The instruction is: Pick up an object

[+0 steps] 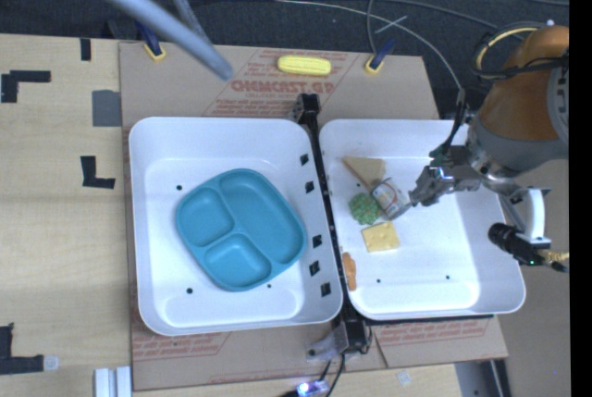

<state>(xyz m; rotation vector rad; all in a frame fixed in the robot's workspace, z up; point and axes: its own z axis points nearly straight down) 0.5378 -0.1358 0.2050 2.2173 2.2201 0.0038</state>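
Right-hand shallow white plastic bin (481, 293), contents from near edge to far:
- Small orange stick-shaped piece (350, 270), lying against the bin's left wall.
- Pale yellow square block (381, 238), flat on the floor, below and left of the gripper.
- Green lumpy round item (363, 208), just beside the block.
- Small clear, wire-like object (386, 195), touching the green item's right side.
- Tan wedge-shaped piece (364, 169), farthest back.

Grey two-finger gripper (416, 198): low over the bin floor, tip just right of the clear object; finger spread cannot be judged, nothing visibly gripped.

Left-hand white bin (148, 293): one blue three-compartment plastic tray (240, 228), centred.

Beyond the bins: yellow corn-shaped toy (303, 65) on the cardboard sheet (268, 85).
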